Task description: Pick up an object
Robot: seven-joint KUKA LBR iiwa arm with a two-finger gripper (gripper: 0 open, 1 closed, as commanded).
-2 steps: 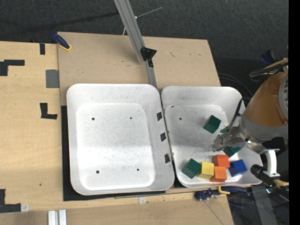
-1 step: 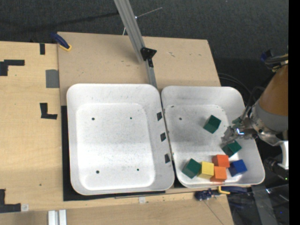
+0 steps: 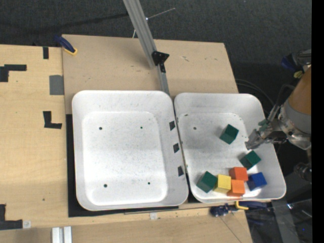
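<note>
Smooth coloured cubes (image 3: 232,181) cluster in the speckled white right bin (image 3: 212,105); whether the gripper (image 3: 253,139) is parted is unclear.

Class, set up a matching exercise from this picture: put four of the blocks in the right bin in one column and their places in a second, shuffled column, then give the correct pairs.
Column A
1. yellow block
2. blue block
3. lone green block
4. green block by the hand

Column B
a. nearest the bin's right front corner
b. apart from the others, mid-bin
c. between a green block and an orange one
d. just below the hand

Pairs: 1-c, 2-a, 3-b, 4-d
</note>
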